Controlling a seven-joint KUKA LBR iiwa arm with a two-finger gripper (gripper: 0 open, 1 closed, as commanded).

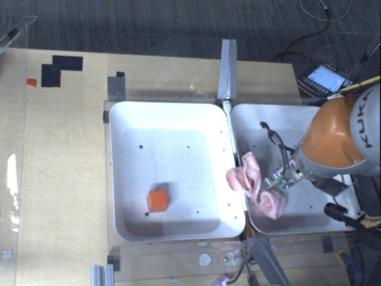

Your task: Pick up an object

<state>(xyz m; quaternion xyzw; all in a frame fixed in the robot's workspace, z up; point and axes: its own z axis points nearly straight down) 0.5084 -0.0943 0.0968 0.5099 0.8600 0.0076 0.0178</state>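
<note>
A crumpled pink cloth (251, 182) lies at the left side of the right bin (297, 121), and its left end reaches over the divider between the two bins. My gripper (276, 181) comes in from the right and its tip meets the cloth's right part; the cloth hides the contact. An orange block (158, 201) sits on the floor of the left bin (166, 115), near its front left.
The grey arm with its orange band (332, 137) covers the right half of the right bin. A black cable (272, 137) runs along the wrist. A metal post (227, 70) stands behind the bins' shared wall. Black and orange markers (56, 70) lie on the bench at the far left.
</note>
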